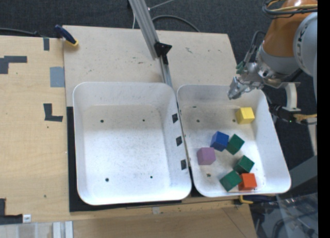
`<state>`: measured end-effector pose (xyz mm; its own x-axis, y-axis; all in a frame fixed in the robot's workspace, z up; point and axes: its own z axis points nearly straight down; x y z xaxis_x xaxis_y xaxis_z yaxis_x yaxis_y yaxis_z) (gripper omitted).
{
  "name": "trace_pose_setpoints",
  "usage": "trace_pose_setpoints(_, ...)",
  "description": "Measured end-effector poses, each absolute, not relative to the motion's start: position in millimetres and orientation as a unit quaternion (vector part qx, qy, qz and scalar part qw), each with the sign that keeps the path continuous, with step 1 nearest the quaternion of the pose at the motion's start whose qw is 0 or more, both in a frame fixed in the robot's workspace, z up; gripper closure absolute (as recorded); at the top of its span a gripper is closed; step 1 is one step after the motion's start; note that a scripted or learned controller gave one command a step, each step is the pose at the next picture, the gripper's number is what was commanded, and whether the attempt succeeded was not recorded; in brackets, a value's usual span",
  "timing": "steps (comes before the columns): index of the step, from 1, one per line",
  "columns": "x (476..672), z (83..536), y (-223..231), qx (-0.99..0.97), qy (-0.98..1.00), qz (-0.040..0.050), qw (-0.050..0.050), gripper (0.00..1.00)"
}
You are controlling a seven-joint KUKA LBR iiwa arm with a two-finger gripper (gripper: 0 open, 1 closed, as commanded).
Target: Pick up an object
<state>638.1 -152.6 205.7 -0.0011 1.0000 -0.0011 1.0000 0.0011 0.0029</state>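
You are looking down on a bench [129, 51] whose pale top carries two shallow white bins side by side. The left bin [82, 128] is the larger expanse of white in your view, and its floor shows only a few dark dots. The right bin [276, 149] sits touching it along their shared rims and holds all the blocks.

The arm [289, 30] comes in over the right bin's far right corner, its orange band uppermost. Its gripper [236, 92] hangs just above the far edge of the right bin, near the middle of that rim. You cannot tell from here how far the claw is parted, and nothing is visible in it.

A slanted metal rail [147, 20] runs from the far edge of the bench down to the seam between the bins.

Among the blocks, the purple block [206, 155] lies near the right bin's left wall, midway along it. The blue block [219, 140] sits just beyond it, touching a green block [235, 144]. A second green block [245, 164] lies nearer the near right corner, and a third green block [230, 180] touches the orange block [248, 181] by the near rim. The yellow block [245, 114] rests alone toward the far right, close below the gripper.
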Motion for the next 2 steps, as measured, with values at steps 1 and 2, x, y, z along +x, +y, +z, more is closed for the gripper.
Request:
trace_pose_setpoints(1,639.6,252.5,-152.3,0.706,0.708,0.0006,0.001,1.00)
trace_pose_setpoints(2,624.3,238.5,-96.5,0.705,0.709,-0.0012,-0.002,1.00)
